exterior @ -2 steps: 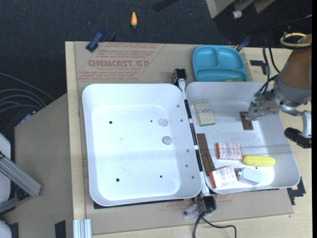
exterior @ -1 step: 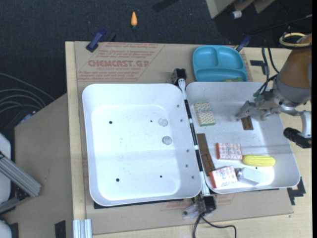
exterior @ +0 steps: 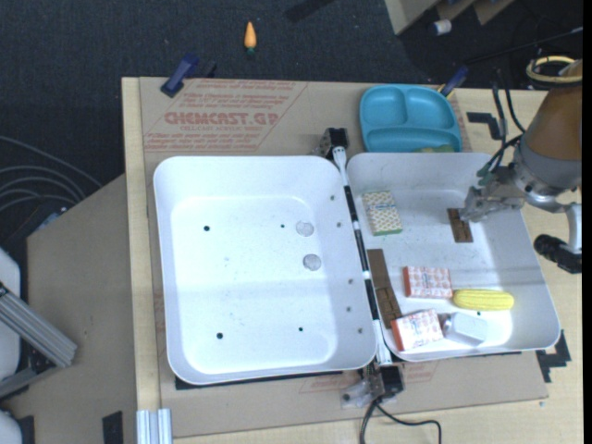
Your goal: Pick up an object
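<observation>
**A:** Where is the arm?

**B:** It reaches in from the right, grey with its orange band, and the gripper [exterior: 479, 202] hangs over the right bin [exterior: 421, 169], near that bin's far right part. Whether the fingers are spread or pressed together I cannot tell; they are too small and blurred against the wrist.

**A:** Is anything between them?

**B:** Nothing that I can make out. A small brown block [exterior: 459, 226] lies on the bin floor just beside the gripper, on its near left side. I cannot tell whether they touch.

**A:** What else lies in that bin?

**B:** A pale patterned packet [exterior: 382, 212] sits near the bin's left wall, well apart from the gripper. Toward the near end there is a red-and-white box [exterior: 427, 281], and just to its right a yellow corn cob [exterior: 483, 299]. Below those, a second red-and-white carton [exterior: 417, 329] lies beside a white object [exterior: 468, 328], near the front rim. A dark brown strip [exterior: 382, 285] runs along the left wall.

**A:** And the left bin?

**B:** The left bin [exterior: 176, 248] holds two small grey round discs [exterior: 308, 245], one behind the other, near its middle right.

**A:** Anything outside the bins?

**B:** A blue divided tray [exterior: 410, 117] rests on the surface behind the right bin, and a small orange carrot-like piece [exterior: 250, 35] lies on the dark floor beyond.
</observation>
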Available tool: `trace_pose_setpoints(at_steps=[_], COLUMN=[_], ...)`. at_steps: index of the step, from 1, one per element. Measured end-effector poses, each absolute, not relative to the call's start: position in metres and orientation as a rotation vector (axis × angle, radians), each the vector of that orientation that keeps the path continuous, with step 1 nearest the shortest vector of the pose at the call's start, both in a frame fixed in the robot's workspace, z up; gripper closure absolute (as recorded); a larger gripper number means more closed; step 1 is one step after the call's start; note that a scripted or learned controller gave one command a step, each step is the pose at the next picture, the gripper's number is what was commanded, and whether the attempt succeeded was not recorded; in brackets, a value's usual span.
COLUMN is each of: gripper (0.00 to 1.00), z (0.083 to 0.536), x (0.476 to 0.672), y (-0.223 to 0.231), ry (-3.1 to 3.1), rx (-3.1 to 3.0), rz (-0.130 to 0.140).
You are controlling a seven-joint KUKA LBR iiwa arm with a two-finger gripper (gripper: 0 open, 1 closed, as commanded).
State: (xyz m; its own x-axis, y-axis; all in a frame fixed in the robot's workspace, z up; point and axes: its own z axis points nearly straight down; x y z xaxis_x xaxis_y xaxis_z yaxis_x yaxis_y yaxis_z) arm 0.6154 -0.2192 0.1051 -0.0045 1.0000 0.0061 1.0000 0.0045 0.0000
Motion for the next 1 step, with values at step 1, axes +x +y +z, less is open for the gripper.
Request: trace_pose_setpoints(at_steps=[1], gripper=[0.0], z=[0.105], x=[0.6153], y=[-0.2188], ry=[-2.222], rx=[-2.213], rz=[-0.007])
